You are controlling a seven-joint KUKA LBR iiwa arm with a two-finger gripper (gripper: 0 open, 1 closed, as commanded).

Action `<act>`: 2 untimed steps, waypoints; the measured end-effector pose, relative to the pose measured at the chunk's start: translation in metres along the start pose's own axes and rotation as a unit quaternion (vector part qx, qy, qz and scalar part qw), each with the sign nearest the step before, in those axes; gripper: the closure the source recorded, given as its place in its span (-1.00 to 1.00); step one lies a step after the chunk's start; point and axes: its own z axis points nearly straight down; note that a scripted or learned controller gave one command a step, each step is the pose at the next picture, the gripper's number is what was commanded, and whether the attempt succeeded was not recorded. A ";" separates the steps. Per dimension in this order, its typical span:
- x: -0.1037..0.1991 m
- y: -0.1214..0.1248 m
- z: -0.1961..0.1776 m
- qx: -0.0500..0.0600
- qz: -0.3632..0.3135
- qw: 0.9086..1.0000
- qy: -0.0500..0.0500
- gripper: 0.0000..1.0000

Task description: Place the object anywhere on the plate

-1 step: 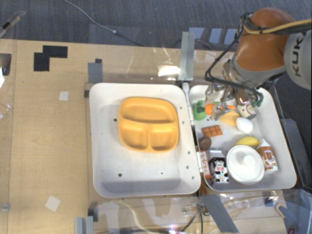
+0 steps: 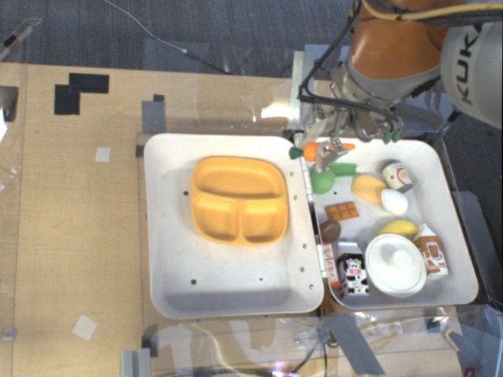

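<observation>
The fingers (image 2: 318,128) hang in a tangle of dark cable and metal below the wrist, and whether they are spread or pressed together cannot be told from this slanting view. The gripper (image 2: 330,136) sits over the far left corner of the right bin (image 2: 449,181), close to the wall it shares with the left bin (image 2: 161,226). The arm (image 2: 401,30), with its orange band, comes in from the upper right.

Just below the gripper lies a small orange carrot-like piece (image 2: 339,147), crosswise. Whether it touches the gripper cannot be told. Beside it on the near side is a green piece (image 2: 322,181).

The plate (image 2: 238,199) is yellow-orange with three compartments. It lies flat in the middle of the left bin, slightly toward the far side, well apart from the gripper.

The loose things all lie in the right bin. A pale yellow piece (image 2: 368,185) and a white egg (image 2: 394,203) touch each other near the middle. A small round can (image 2: 397,175) stands behind them. A brown chocolate bar (image 2: 342,210) lies near the shared wall, with a dark brown lump (image 2: 330,230) just in front of it. Nearer the camera are a lemon (image 2: 397,228), a white bowl (image 2: 395,261), a cow-print carton (image 2: 353,275) and a brown-and-white carton (image 2: 432,256).

Both bins rest on the wooden table (image 2: 71,234).
</observation>
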 end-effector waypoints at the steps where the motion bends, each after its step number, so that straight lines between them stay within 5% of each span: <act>1: -0.020 0.063 0.043 -0.001 0.108 0.994 0.007 1.00; 2: -0.020 0.060 0.042 0.000 0.110 0.994 0.005 -1.00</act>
